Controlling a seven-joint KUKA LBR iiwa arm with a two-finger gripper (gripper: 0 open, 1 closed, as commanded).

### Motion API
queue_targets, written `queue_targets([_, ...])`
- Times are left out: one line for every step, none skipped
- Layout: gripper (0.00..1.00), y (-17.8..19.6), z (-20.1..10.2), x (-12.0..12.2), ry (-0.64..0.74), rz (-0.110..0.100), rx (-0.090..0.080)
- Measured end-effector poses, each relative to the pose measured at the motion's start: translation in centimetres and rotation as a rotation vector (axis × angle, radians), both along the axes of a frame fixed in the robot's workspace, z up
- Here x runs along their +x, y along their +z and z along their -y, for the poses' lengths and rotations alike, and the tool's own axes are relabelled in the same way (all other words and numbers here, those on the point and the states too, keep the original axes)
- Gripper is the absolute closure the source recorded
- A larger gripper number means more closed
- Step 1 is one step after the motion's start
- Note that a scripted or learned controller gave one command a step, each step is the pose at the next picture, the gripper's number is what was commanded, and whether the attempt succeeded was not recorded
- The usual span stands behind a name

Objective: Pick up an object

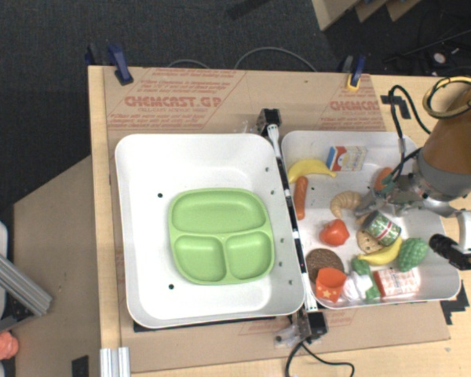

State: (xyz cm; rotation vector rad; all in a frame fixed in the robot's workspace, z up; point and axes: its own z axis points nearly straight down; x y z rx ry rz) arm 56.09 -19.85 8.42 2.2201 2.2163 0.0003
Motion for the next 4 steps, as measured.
queue_targets([0.00,0.0,-2.5,5.4,0.006,-0.002,0.003])
queue_targets([1.00,1.1,-2.3,5.4,0.003,-0.001,0.002])
queue_targets([1.00,9.3,-6.4,2.1,0.005,0.001,0.003])
queue_targets([1.00,12.2,-12.8,-2.1,0.006,-0.007,0.006])
